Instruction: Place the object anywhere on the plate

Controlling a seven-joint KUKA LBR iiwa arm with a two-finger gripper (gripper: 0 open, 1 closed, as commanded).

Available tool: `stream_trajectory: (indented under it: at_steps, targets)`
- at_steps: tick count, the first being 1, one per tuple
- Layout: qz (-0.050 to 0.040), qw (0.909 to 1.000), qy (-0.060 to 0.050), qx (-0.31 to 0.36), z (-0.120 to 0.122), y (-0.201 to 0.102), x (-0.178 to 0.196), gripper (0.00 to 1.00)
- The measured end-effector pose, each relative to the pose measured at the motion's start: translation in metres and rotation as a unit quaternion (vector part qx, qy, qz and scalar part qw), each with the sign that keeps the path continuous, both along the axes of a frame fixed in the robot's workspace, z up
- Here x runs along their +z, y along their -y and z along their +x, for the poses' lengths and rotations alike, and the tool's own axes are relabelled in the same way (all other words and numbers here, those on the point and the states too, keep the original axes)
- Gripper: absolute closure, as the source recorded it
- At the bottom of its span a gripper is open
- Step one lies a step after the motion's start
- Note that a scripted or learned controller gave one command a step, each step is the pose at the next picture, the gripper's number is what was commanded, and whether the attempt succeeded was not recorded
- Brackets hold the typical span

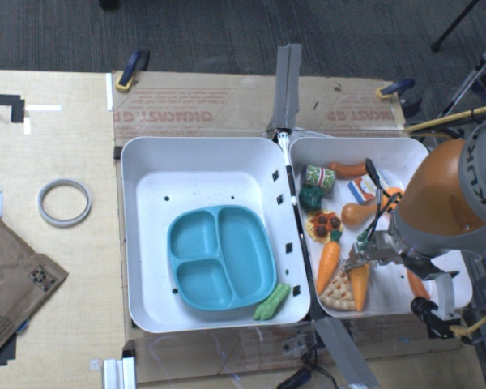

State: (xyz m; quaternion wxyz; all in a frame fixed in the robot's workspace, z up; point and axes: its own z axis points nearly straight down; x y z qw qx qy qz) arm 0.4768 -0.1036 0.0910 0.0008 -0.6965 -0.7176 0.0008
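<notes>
Two white bins side by side on the bench. Left bin holds the teal plate, three compartments, sitting a bit toward the near-left; a green pea pod lies just off the plate's near-right corner, touching or nearly touching its rim, resting on the bin floor, not on the plate.

Right bin is crowded w/ toy food; a green can at the far-left, a dark green piece just below it, a red-orange sausage-like piece to the can's right, a small pizza slice w/ toppings mid-left, a carrot running toward the near side, a waffle-pattern wedge beside the carrot's tip, another orange carrot-like piece touching the wedge on its right, an orange rounded piece farther back; blue-white item behind it, partly hidden.

Arm comes in from the right, orange band covering much of the right bin's right half; gripper sits low over the pile, approx. between the carrot and the orange rounded piece; can't tell if it's spread or closed, nor if anything is pinched, too cluttered and dark there.

Bin walls and the divider between bins stand between the pile and the plate.

Outside bins: tape roll on the bench left, cardboard box near the left edge, blue clamp at the far edge.
</notes>
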Motion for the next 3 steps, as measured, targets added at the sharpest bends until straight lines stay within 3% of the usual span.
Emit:
stream_trajectory:
  at_steps: [1, 2, 3]
  targets:
    - [-0.0007, 1.0, -0.001, 0.004, 0.045, -0.098, 0.1, 1.0]
    - [-0.0012, 1.0, -0.001, -0.005, 0.043, -0.169, 0.099, 1.0]
    - [-0.0013, 1.0, -0.001, -0.005, 0.043, -0.169, 0.099, 0.0]
